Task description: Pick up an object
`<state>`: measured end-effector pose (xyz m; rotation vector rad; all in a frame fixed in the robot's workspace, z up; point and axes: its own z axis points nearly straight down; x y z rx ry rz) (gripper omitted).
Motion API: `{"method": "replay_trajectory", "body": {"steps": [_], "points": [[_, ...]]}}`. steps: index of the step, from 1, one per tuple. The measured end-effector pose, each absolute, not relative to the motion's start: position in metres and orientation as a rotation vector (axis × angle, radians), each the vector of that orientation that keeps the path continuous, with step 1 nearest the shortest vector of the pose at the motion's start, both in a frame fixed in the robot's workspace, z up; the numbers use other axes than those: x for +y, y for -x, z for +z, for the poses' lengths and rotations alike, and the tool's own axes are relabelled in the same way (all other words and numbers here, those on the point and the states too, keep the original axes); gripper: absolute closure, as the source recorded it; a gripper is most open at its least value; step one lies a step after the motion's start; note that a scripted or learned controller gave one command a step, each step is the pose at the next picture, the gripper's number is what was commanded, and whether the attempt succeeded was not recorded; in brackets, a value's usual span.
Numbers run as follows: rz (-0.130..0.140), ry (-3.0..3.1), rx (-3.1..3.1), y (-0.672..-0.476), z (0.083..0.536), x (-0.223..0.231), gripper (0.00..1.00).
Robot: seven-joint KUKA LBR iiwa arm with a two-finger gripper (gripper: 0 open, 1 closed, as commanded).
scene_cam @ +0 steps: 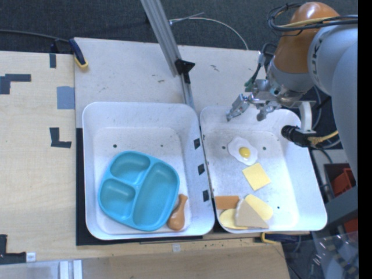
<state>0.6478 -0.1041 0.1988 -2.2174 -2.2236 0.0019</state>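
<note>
— Two bins, so walk me across them, left to right.

— Left bin (pixel 93 156): a blue plate (pixel 139 189) with three compartments, and a drumstick (pixel 178 213) touching its near right edge. Right bin (pixel 305 179): a fried egg (pixel 243 151) toward the far end, a yellow square of cheese (pixel 256 176) just nearer, then an orange block (pixel 226 202) and a wedge (pixel 254 211) crowded in the near corner.

— And the gripper?

— The gripper (pixel 249 110) hangs over the far rim of the right bin, released, its two fingers spread and nothing between them. No object is picked yet.

— Which one would you go for?

— The egg, I'd judge. It lies closest, just near of the fingers, and stands apart from its neighbours. The pile in the near corner looks awkward: pieces touch or overlap there.

— How to do it well?

— Centre over the yolk, descend straight, straddle the egg with both fingers before closing. It looks flat, so the tips probably need to reach nearly to the bin floor or they will close above it.

— Any labels or writing?

— None I can read.
</note>
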Motion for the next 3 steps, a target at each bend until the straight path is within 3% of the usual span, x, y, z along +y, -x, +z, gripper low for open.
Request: {"method": "replay_trajectory", "body": {"steps": [1, 2, 3], "points": [[0.006, 2.222, -2.219, -0.628, 0.190, -0.132, 0.00], [-0.004, 2.229, -2.226, -0.623, 0.356, -0.210, 0.00], [0.007, 2.219, -2.219, -0.621, 0.304, -0.210, 0.00]]}}
